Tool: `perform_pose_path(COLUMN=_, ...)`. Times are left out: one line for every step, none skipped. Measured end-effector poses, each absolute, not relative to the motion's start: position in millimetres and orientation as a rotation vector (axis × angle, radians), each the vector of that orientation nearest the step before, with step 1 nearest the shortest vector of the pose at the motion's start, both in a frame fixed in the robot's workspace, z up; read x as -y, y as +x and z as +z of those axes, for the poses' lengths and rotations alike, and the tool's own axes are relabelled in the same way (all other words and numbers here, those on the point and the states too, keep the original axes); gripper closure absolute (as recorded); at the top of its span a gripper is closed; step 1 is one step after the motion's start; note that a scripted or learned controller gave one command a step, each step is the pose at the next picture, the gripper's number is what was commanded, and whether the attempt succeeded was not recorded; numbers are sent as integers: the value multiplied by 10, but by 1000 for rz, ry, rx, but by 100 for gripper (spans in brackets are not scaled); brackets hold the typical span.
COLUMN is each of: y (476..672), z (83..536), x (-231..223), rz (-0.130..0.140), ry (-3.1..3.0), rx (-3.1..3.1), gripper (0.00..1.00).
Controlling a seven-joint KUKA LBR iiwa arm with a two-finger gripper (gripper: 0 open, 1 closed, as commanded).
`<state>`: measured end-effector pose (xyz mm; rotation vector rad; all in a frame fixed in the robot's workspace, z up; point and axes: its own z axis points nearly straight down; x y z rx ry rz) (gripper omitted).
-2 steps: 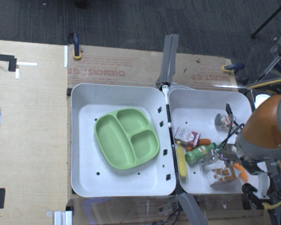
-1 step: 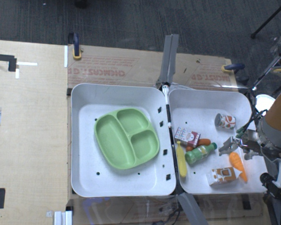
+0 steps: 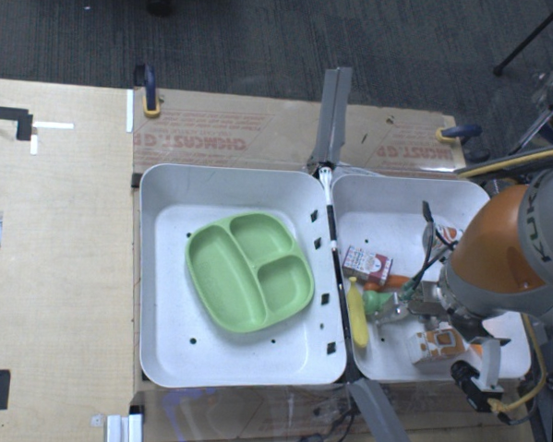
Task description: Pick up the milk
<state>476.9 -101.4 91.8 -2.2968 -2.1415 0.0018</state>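
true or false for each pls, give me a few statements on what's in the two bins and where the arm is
1. A green divided plate lies in the left bin. True.
2. The arm's gripper is over the left bin. False: it is over the right bin.
3. A small red and white carton lies in the right bin. True.
4. The yellow item lies on the green plate. False: it lies in the right bin, along its left wall.
5. The green plate has three compartments. True.
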Motion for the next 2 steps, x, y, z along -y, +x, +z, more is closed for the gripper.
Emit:
perform_pose_path(y=4823, z=2200, x=1396, rz=1, ry=-2249, rx=2195, gripper=0)
perform_pose_path(y=4770, z=1045, x=1308, rz=1, ry=-2275, rx=2165, gripper=0)
